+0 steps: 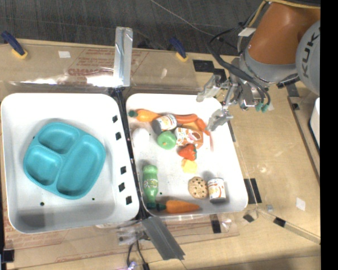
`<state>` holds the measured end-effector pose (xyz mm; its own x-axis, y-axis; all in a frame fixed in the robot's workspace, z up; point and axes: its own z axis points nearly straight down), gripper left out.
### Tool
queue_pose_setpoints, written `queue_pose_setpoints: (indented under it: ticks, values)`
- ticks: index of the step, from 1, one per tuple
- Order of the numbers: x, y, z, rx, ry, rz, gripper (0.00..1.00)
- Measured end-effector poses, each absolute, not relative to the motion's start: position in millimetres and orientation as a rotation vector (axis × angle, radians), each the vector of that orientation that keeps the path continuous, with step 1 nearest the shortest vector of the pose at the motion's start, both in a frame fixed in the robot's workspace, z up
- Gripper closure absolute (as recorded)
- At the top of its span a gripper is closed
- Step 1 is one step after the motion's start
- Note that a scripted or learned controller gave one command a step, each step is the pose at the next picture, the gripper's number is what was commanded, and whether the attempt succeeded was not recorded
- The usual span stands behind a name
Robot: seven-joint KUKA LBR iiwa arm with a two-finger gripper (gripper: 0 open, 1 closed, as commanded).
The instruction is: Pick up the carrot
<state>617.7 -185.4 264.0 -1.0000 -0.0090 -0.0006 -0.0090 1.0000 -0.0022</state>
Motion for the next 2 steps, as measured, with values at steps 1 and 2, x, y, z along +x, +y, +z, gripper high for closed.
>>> queue_pose_setpoints:
  ticks: [1,2]
  values:
    - [580.1,-208.5,118.0,-0.093,3.113,-0.009,0.00]
    - [594.4,-208.8,108.2,-0.159,3.111,-0.012,0.00]
